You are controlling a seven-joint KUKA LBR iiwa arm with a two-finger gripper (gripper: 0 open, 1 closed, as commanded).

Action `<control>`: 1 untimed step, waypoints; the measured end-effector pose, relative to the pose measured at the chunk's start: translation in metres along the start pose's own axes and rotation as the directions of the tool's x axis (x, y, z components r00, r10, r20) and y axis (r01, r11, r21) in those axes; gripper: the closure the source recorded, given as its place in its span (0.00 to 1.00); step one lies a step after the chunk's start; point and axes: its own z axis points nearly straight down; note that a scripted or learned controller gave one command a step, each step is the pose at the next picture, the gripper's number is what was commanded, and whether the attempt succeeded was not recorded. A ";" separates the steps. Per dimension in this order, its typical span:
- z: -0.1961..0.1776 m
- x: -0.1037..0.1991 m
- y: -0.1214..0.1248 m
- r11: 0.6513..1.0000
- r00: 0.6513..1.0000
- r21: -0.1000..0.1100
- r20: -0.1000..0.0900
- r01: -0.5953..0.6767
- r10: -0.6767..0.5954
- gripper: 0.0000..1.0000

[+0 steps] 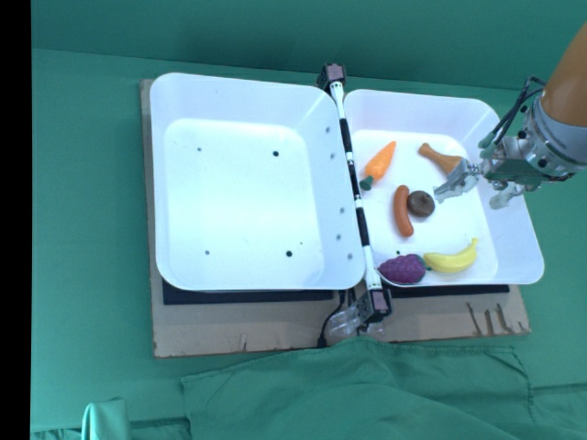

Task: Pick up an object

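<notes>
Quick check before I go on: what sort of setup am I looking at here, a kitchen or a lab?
Most likely a lab bench for robot grasping trials, not a kitchen: two white bins sit side by side on green cloth, the food is toy-like, such as a carrot and banana, and the arm's tool hangs over the right bin.

Arm (570, 81) cut off by right edge, drumstick (442, 159) end hidden behind gripper (477, 187), finger gap unclear

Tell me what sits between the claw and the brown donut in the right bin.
Nothing visible does. The claw hangs over the right bin, beside the drumstick, and the brown donut lies just left of it across bare white floor. The sausage lies on the donut's far side.
</notes>
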 end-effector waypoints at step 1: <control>0.000 0.000 0.000 1.000 1.000 0.000 0.000 0.000 0.000 0.00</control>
